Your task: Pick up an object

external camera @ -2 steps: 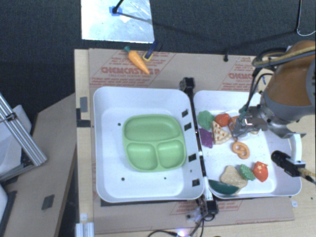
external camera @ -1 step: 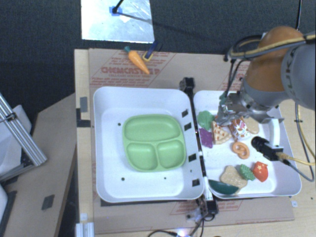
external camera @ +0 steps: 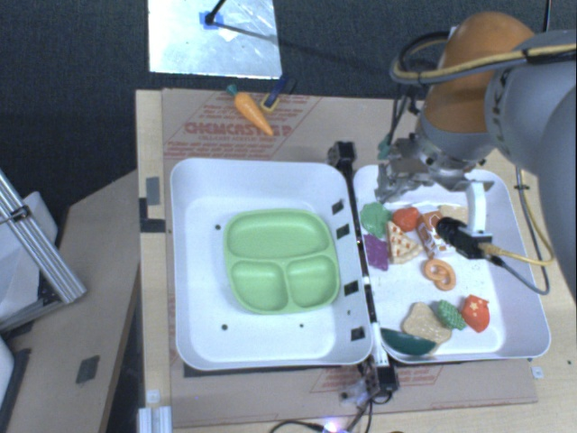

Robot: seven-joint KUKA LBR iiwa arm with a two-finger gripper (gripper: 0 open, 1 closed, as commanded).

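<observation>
My gripper [external camera: 395, 184] hangs over the far left corner of the right bin [external camera: 523, 332], just above a green leafy toy [external camera: 374, 216]. Nothing shows held in it. Several toy foods lie below and to its right: a red tomato [external camera: 407, 217], a pizza slice [external camera: 403, 243], purple grapes [external camera: 376, 253], a pretzel [external camera: 441, 274], a slice of toast [external camera: 424, 321], a small green piece [external camera: 448, 314], a red piece [external camera: 476, 312] and a dark green piece [external camera: 406, 342] at the near rim.
The left bin [external camera: 194, 242] holds a green divided plate [external camera: 279, 260]. A toy carrot [external camera: 252, 113] lies on the cardboard behind the bins, near a shiny sheet [external camera: 215, 25]. A black part with a yellow cable [external camera: 460, 240] crosses the right bin.
</observation>
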